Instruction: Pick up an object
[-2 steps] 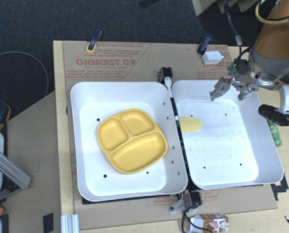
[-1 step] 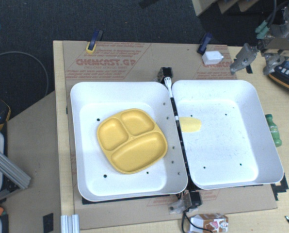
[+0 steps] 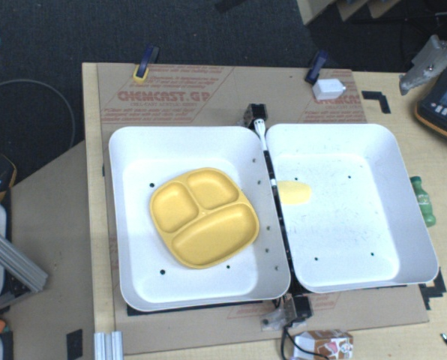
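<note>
Bench: a cardboard-topped bench (image 3: 208,96) stands on dark carpet, bearing two white bins clamped side by side for sorting.
Left bin (image 3: 133,276): holds a yellow divided plate (image 3: 203,217), lying flat near its middle, open to a grasp from above.
Right bin (image 3: 358,261): a small pale-yellow piece (image 3: 293,193) rests against its left wall.
Gripper: I cannot tell the fingers' state.

— What do you have to pick from?
— A yellow tray (image 3: 203,217) with three compartments, lying flat and face up in the middle of your left bin (image 3: 133,276), turned askew to its walls
— And the other?
— A small pale yellow piece (image 3: 294,193) flat by the right bin's (image 3: 403,201) left wall
</note>
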Controlling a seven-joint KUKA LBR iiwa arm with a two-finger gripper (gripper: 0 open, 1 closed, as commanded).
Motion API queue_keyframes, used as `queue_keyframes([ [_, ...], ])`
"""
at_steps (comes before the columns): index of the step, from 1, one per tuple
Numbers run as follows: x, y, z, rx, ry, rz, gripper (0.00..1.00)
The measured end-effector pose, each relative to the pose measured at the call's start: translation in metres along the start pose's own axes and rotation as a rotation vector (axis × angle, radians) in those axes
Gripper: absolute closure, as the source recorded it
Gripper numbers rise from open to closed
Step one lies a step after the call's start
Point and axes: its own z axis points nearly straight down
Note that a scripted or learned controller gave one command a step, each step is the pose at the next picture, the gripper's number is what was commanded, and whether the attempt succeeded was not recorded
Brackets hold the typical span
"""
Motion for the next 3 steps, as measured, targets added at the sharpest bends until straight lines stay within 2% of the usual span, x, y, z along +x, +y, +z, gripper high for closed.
queue_keyframes([
  [1, 0.000, 0.002, -0.002, 0.012, -0.001, 0.001, 1.00],
  [2, -0.016, -0.043, 0.096, 0.031, 0.003, 0.007, 1.00],
  [3, 0.121, -0.041, 0.132, 0.026, 0.004, -0.013, 1.00],
])
